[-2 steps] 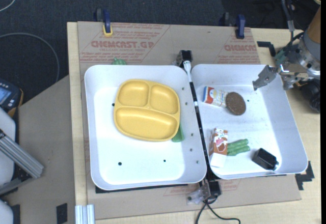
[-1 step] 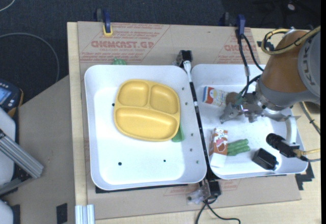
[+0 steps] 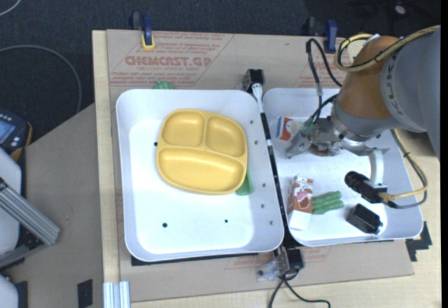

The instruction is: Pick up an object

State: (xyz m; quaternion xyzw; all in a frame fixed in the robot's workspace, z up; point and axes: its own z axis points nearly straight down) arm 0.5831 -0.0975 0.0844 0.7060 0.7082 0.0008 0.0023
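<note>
I saw the green object (image 3: pixel 326 201) lying flat in the right bin (image 3: pixel 402 229), toward that bin's near-left part, its long axis running roughly left to right with the right end tipped slightly toward the far side. Just beside its left end lay a small red-and-white packet (image 3: pixel 302 194), the two touching or nearly so. A black object (image 3: pixel 365 218) sat near the bin's front right, and another red-and-white item (image 3: pixel 286 127) lay by the far-left wall. The gripper (image 3: pixel 316 141) hung over the middle of the right bin, well apart from the green object; I could not tell how it was set. In the left bin (image 3: pixel 203 229) rested a yellow divided plate (image 3: pixel 203 151), with a green scrap (image 3: pixel 244 186) at its right rim.
</note>
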